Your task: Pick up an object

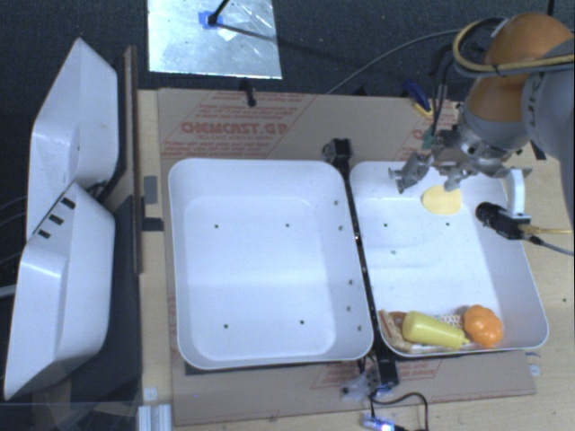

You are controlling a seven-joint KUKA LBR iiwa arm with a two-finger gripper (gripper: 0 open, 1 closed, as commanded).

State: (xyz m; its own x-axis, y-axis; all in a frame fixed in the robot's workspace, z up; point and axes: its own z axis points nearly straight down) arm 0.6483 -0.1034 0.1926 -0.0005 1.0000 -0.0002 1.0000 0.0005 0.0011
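Over the far end of the right bin (530, 317), the end effector (429, 177) hangs at the tip of the grey arm (503, 79), which comes in from the right with its orange band showing. Two fingers visible: one pokes left, the other sits just above the pale yellow disc (441, 201). They look spread apart with nothing between them, so open, though the angle is poor and the tips are small.

Pale yellow disc lies flat on the bin floor, far-right area, directly beneath the nearer finger; cannot tell if touching. A black cylindrical piece (497, 217) on a white bracket sticks out just right of the disc.

Near edge of right bin: a yellow elongated object (434, 329) lying on its side, an orange round object (484, 326) just beside it on the right, touching or nearly so. Both sit on what seems a flat patterned item (395, 329), mostly hidden.

Left bin (189, 241) sits beside the right one, a black divider strip between them. Both rest on a cardboard sheet (243, 124) on the worktop. A shiny metal plate (214, 23) lies beyond the bins, with a blue mark on it. White moulded covers (67, 232) stand at far left.
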